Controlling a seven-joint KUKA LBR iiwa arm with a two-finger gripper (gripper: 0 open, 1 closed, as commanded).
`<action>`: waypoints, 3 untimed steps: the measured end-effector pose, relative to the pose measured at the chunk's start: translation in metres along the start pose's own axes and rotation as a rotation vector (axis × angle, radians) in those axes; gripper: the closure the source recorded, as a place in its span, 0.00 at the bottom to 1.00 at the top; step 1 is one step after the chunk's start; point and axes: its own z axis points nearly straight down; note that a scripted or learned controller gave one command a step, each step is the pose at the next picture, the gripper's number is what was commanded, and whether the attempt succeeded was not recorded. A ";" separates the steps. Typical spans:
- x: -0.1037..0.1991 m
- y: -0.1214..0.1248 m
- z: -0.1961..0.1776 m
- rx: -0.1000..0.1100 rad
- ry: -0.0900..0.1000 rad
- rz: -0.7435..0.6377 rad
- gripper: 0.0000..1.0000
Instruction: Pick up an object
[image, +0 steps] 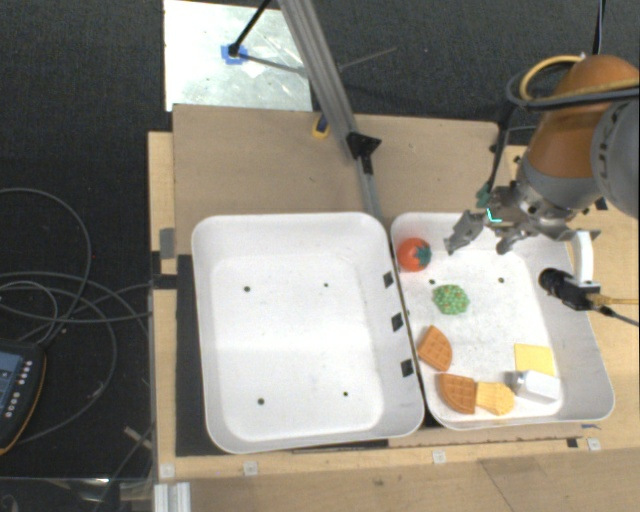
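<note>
My gripper (487, 238) hangs over the far part of the right bin (580, 340), its two grey fingers spread apart with nothing between them. A red ball with a teal patch (413, 254) lies to its left near the bin's far left corner. A green bumpy ball (450, 299) sits below the gripper, toward the bin's middle. Nearer the front lie orange waffle-like pieces (435, 349), (457, 392), (495, 398), a yellow block (534, 357) and a white-and-grey object (532, 384).
The left bin (290, 330) stands beside the right one, joined by black clips (397, 320). A grey metal pole (330, 85) slants in from the top. Cables and a handheld pendant (18, 385) lie on the floor at left.
</note>
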 end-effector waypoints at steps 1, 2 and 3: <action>0.006 0.008 0.053 0.004 0.000 -0.002 0.00; 0.006 0.008 0.106 0.006 0.000 0.001 0.00; 0.006 0.010 0.091 -0.003 0.000 0.000 1.00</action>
